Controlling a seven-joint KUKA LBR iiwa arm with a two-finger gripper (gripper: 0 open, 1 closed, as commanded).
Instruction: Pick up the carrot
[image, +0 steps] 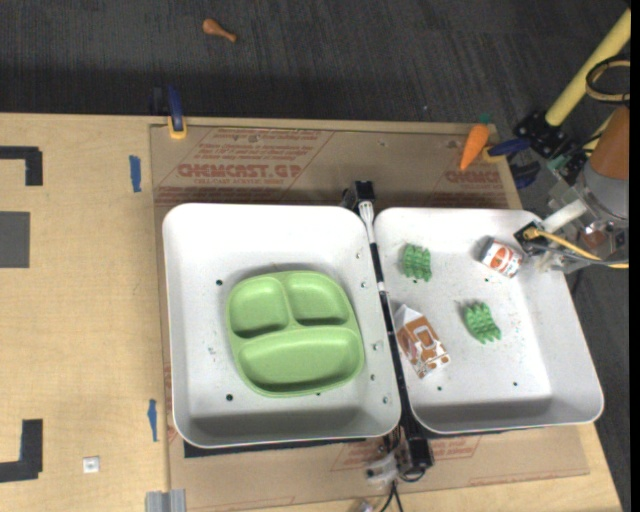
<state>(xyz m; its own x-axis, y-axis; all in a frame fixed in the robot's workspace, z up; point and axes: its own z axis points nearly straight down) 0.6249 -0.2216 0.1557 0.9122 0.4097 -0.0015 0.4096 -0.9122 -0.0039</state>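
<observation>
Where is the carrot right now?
The carrot lies on the brown board, just behind the right bin's far rim, not inside it, toward the camera view's upper right.

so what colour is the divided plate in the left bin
The divided plate is light green, shown in the camera view.

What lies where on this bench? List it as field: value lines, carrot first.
carrot: on the cardboard behind the right bin, outside both bins
left bin: holds a green plate
right bin: holds a green block, a second block, a packet by the divider, and a small orange-white item
arm: at the right bin's far right corner, apart from the carrot
</observation>
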